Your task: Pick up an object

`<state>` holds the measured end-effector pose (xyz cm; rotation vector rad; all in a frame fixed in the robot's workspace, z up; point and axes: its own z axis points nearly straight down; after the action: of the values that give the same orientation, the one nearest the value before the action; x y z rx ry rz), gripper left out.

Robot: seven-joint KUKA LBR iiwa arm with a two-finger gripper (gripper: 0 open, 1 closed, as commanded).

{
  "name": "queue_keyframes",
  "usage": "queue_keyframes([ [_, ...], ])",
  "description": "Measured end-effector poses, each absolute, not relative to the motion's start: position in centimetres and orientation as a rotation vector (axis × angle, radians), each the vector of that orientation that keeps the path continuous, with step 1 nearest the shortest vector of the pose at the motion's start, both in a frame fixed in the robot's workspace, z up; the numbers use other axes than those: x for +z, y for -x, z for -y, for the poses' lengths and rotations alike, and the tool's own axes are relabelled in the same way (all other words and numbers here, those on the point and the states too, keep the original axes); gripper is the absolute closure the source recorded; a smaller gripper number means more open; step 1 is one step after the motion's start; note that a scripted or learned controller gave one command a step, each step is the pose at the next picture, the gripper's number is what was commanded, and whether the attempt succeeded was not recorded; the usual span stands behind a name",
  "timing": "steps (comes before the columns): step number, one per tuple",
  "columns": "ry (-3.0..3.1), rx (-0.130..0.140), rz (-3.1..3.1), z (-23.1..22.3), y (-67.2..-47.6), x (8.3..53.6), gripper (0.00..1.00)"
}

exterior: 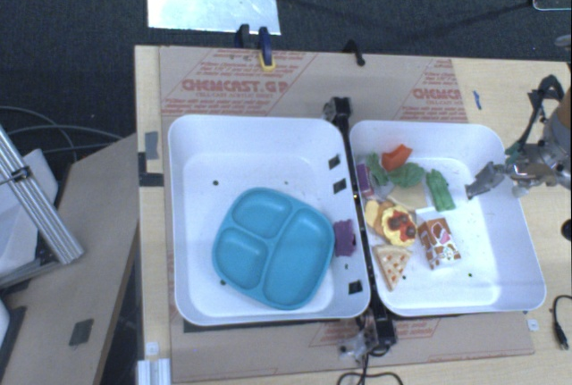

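While the hand [476,185] hovers with nothing between its fingers, grip state unclear, the green toy [439,190] just beside it looks light, stiff; grasp across its narrow middle.

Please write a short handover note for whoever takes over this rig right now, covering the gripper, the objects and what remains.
Gripper: over the right bin, near its right wall, nothing visibly held.
Right bin: toy foods clustered at its left side, including an orange piece, a green piece, a pizza-like piece, a waffle wedge and a red-and-white carton.
Left bin: a blue divided plate with a purple piece at its right edge.
Done: nothing lifted yet.
Left: choose an object, grasp it, lift it.
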<state>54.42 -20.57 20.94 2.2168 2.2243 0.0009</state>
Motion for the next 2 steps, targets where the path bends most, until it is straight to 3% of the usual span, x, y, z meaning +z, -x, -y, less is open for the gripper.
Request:
queue_keyframes([
  [1, -2.225, -0.003, -2.231, 16.2, -50.9, 10.6, 0.00],
  [2, -2.218, 0.002, -2.221, 16.6, -51.2, 12.2, 1.00],
])
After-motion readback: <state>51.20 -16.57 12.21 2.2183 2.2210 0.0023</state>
